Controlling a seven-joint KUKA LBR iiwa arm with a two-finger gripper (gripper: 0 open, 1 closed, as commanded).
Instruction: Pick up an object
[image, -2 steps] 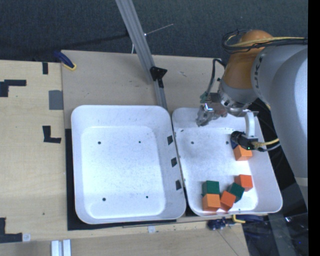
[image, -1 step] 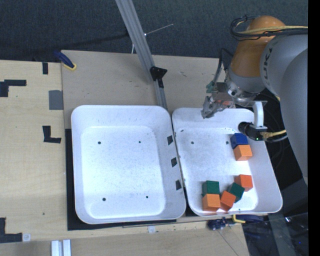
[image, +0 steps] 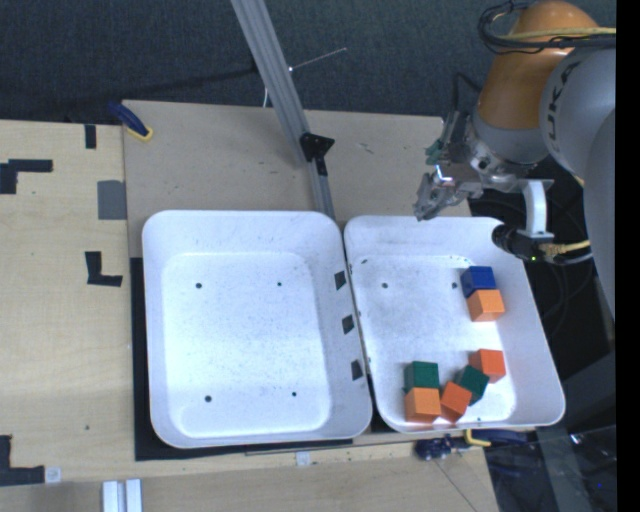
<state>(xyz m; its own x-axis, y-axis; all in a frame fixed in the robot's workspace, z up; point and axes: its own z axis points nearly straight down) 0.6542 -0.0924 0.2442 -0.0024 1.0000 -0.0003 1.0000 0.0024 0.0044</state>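
The pincer (image: 432, 203) hangs above the far rim of the right bin (image: 420, 228), its opening impossible to tell and nothing seen in it, while the blue block (image: 479, 279) lies nearer the camera, toward the bin's right wall.

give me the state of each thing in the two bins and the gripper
gripper: above the far rim of the right bin, nothing seen between its fingers
blue block: in the right bin, touching the orange block
block cluster: orange and green blocks bunched at the near edge
left bin: sits beside the right bin
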